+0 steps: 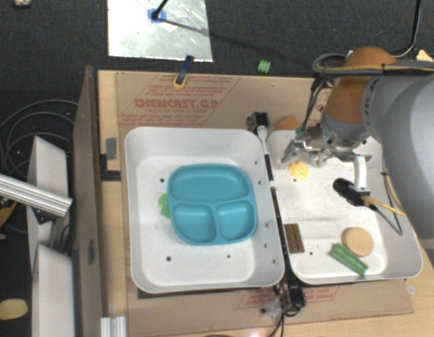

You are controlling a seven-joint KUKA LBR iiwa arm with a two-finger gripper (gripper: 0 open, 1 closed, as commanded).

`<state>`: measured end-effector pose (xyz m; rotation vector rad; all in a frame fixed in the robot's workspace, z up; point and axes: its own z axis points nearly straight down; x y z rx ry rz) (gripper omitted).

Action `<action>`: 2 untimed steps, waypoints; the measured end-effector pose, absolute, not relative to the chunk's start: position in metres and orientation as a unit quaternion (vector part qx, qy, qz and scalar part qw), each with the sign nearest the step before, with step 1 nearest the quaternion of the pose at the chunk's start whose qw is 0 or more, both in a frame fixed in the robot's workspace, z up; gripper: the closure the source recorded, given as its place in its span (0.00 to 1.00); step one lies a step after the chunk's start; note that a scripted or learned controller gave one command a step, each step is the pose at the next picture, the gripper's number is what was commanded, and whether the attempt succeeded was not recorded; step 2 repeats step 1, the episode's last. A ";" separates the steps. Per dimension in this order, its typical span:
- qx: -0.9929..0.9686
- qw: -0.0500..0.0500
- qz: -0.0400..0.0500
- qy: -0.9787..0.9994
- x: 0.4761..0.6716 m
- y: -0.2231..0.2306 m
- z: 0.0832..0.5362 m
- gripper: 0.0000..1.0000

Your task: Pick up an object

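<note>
In the left bin [147,161] lies a blue divided plate [211,202], and a green piece [163,203] looks out at its left edge. In the right bin [322,209] the gripper [303,154] hangs close over a yellow thing [299,169]; whether it is released or clenched, I cannot tell. Nearer the front lie a green stick [349,259] and, just beside it, a tan disc [358,241].

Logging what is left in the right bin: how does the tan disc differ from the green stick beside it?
The tan disc is round and flat; the green stick is long and narrow. The disc is pale brown, the stick bright green. The stick lies slantwise, nearer the front edge than the disc. Both lie close together in the right bin.
</note>
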<state>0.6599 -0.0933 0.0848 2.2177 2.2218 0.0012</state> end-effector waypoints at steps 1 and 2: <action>0.705 0.001 0.002 0.709 0.670 -0.091 0.086 0.00; 0.705 0.001 0.002 0.709 0.670 -0.091 0.086 0.00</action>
